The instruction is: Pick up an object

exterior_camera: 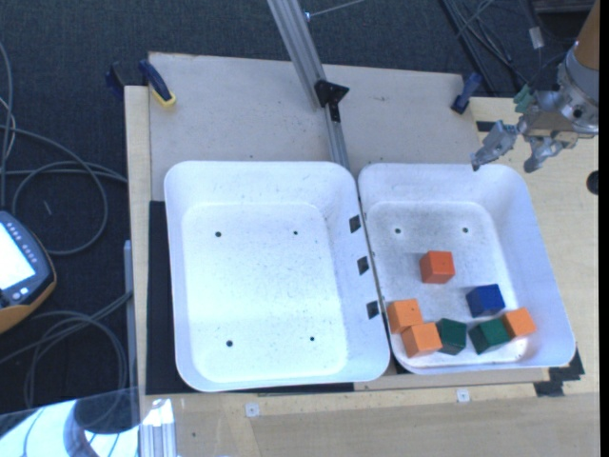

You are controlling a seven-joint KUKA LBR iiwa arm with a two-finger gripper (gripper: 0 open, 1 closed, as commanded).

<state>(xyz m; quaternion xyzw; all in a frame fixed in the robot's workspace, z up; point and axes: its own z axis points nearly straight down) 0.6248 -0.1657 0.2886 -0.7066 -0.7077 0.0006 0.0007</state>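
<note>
i see the claw open, fingers spread, nothing between them, above the far right corner of the right bin, over its rim. all blocks sit in that bin's near half: a lone orange block near the middle, a blue block to its right and nearer. along the near wall: two orange blocks touching each other on the left, then two green blocks side by side, then another orange one at the right end. left bin sits just beside, on the bench.
</note>
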